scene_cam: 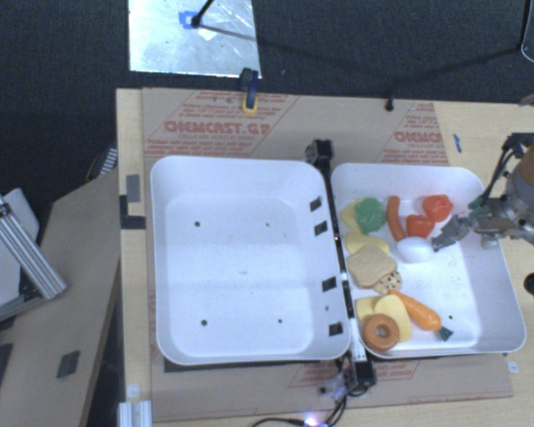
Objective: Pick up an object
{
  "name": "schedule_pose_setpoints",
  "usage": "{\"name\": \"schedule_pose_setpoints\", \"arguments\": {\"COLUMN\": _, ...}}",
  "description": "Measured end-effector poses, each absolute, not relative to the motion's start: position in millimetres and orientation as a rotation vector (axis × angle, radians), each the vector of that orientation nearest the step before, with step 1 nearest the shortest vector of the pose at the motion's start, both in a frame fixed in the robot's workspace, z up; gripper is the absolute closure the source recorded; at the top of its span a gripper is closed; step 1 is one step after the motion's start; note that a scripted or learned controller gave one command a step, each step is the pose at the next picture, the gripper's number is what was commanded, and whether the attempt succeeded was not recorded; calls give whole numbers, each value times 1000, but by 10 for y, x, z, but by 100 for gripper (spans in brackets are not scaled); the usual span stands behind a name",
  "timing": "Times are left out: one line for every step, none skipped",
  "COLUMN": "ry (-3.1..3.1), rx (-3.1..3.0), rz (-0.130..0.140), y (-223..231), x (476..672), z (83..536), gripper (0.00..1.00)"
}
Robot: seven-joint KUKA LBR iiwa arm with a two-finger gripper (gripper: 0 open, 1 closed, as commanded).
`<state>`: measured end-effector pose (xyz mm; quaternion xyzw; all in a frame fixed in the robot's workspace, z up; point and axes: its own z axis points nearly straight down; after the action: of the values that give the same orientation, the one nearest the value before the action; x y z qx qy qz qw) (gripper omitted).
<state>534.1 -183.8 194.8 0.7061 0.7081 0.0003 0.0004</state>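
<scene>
This place looks like a robotics lab, not a home or a kitchen. Two shallow white bins point(240, 261) sit side by side on a worktop point(205, 118) covered with brown board printed with red letters. The food in the right bin point(494, 283) is toy food point(387, 265) made of plastic. The floor is dark carpet point(53, 43) with black cables point(409, 65) lying over it. An aluminium frame point(13, 247) stands at the left, and a shiny metal plate point(191, 23) lies behind the worktop.
</scene>
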Motion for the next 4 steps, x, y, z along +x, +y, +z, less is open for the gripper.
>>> {"name": "schedule_pose_setpoints", "arguments": {"ry": 2230, "rx": 2211, "rz": 3, "y": -1618, "x": 6092, "z": 1094, "gripper": 0}}
{"name": "schedule_pose_setpoints", "arguments": {"ry": 2226, "rx": 2209, "rz": 6, "y": -1309, "x": 6526, "z": 851, "gripper": 0}}
{"name": "schedule_pose_setpoints", "arguments": {"ry": 2220, "rx": 2217, "rz": 5, "y": -1601, "x": 6702, "z": 861, "gripper": 0}}
{"name": "schedule_pose_setpoints", "arguments": {"ry": 2226, "rx": 2213, "rz": 3, "y": -1245, "x": 6464, "z": 856, "gripper": 0}}
